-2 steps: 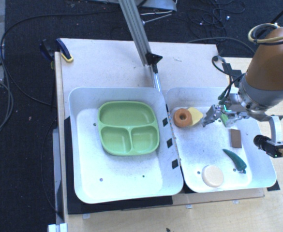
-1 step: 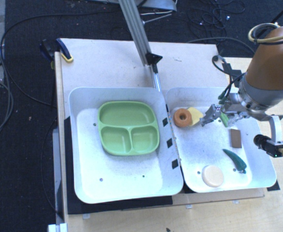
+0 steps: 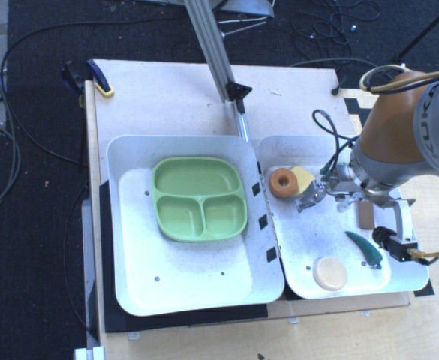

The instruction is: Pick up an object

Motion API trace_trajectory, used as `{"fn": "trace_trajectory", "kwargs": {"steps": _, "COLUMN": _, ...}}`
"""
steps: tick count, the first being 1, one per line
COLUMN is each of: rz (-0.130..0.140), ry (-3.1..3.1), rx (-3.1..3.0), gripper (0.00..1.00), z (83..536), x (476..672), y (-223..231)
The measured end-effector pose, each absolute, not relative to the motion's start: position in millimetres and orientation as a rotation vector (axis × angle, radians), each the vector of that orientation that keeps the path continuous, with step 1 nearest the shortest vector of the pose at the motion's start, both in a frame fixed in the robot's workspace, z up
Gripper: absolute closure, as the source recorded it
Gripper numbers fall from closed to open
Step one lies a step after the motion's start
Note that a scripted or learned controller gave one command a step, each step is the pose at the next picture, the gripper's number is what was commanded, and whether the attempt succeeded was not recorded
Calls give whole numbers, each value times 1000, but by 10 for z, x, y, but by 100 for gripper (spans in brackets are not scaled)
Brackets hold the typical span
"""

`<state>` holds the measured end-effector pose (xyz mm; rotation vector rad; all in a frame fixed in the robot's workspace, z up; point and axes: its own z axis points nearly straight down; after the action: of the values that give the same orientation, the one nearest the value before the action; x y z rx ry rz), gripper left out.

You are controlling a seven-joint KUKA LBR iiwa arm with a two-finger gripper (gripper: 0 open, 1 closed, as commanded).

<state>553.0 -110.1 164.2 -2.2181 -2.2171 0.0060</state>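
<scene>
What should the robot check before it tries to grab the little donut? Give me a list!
1. Donut in the right bin: ok.
2. Gripper close beside the donut: ok.
3. Donut between the fingers: not ok, it lies to the side.
4. Fingers open enough: cannot tell.
5. Yellow piece touching the donut, may get in the way: not ok.
6. Teal tool and cream disc lie apart from the donut: ok.

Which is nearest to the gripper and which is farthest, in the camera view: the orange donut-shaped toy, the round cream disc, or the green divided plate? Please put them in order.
Measured from the gripper, in the right bin:
1. The orange donut-shaped toy, just beside it toward the left bin.
2. The round cream disc, at the right bin's near edge.
3. The green divided plate, in the left bin.
</scene>
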Motion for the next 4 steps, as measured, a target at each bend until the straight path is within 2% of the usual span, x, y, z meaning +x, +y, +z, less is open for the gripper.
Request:
{"fn": "trace_trajectory", "kwargs": {"steps": 1, "rz": 6, "ry": -2217, "rx": -2218, "gripper": 0, "z": 997, "x": 5528, "y": -1076}}
{"fn": "trace_trajectory", "kwargs": {"steps": 2, "rz": -1, "ry": -2221, "rx": -2224, "gripper": 0, "z": 937, "x": 5537, "y": -1075}}
{"fn": "trace_trajectory", "kwargs": {"steps": 3, "rz": -3, "ry": -2224, "rx": -2232, "gripper": 100, "z": 1052, "x": 5550, "y": -1093}}
{"fn": "trace_trajectory", "kwargs": {"steps": 4, "rz": -3, "ry": -2222, "rx": -2226, "gripper": 100, "z": 1595, "x": 5483, "y": -1165}}
